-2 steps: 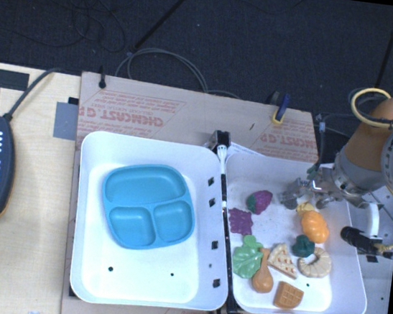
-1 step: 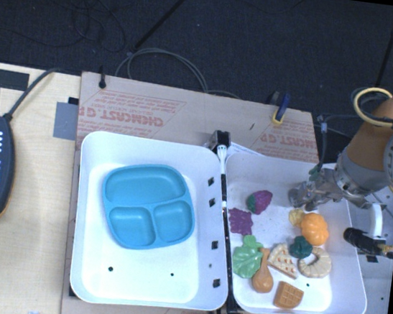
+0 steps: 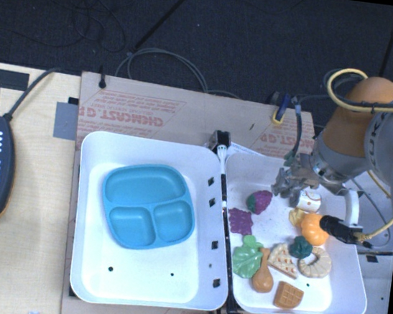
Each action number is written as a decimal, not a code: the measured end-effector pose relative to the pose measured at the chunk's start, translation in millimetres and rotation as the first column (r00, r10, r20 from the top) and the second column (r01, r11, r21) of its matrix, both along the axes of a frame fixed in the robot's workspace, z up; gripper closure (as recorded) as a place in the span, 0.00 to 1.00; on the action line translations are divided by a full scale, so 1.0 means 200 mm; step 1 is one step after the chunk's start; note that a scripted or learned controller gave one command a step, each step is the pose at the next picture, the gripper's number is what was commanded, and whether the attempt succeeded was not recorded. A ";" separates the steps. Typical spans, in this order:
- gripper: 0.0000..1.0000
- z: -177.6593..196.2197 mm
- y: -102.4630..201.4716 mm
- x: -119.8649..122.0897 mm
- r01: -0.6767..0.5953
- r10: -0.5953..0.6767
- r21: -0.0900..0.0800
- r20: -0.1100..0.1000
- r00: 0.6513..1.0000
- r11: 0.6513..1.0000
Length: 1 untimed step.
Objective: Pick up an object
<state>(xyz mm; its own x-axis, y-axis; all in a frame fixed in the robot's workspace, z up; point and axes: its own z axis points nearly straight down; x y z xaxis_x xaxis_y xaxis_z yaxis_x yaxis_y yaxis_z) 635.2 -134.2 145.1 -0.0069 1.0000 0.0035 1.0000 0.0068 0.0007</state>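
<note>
Single fixed overhead view. I look down at a slant from above the bench (image 3: 32, 86), far enough off that both white bins sit whole in frame: the left bin (image 3: 87, 261) at lower centre, the right bin (image 3: 347, 301) at lower right. The arm (image 3: 363, 129) enters from the upper right; dark floor (image 3: 201, 23) fills the top.

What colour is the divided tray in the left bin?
Light blue tray, seen best in the camera view.
</note>
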 end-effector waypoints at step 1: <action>0.00 -0.01 -0.02 -0.01 0.006 -0.006 -0.003 -0.004 1.000 1.000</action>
<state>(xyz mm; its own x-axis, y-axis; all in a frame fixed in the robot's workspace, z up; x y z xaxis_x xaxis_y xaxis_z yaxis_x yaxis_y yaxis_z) 633.9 -138.5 142.3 -0.0011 1.0000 0.0008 1.0000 0.0011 -0.0032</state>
